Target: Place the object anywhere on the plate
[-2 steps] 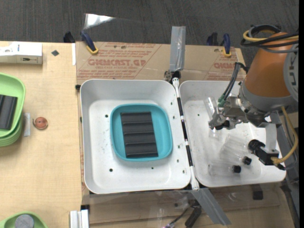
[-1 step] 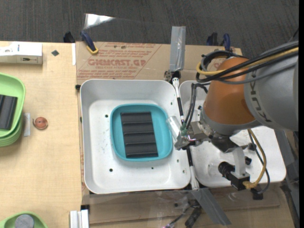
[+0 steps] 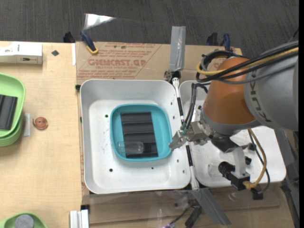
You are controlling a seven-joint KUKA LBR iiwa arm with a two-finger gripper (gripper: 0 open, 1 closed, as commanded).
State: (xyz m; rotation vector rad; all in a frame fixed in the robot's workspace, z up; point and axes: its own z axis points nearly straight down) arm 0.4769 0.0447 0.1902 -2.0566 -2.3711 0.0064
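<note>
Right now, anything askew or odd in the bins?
Little stands out. The teal plate sits level in the left bin, carrying a black ridged insert with a clear object lying at its near-left corner. The gripper hovers at the plate's right rim, by the divider between bins.

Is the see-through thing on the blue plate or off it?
On it. The small clear plastic object lies inside the turquoise square plate, at its lower-left, on the dark ridged insert.

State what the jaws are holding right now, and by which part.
Cannot be told: the gripper sits over the right rim of the teal plate, its tip too small to read. A clear object lies on the plate.
</note>
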